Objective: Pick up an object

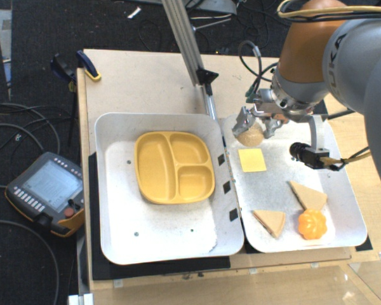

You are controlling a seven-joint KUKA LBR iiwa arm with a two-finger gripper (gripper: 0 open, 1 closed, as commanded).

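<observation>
Two shallow white bins sit side by side on a pale bench, dark floor and cables around it. At the far end of the right bin [343,189], the gripper [257,122] has its fingers closed around a small tan, rounded object [249,134], lifted just above the bin's corner. A yellow square [252,160] lies just beneath, two tan wedges [270,221] and an orange pumpkin-shaped piece [312,224] nearer the front. The yellow divided plate [174,167] rests in the left bin. The grasp looks shallow: the rounded shape could slip from the fingertips if the arm swings quickly, dropping onto the square or the rim.
</observation>
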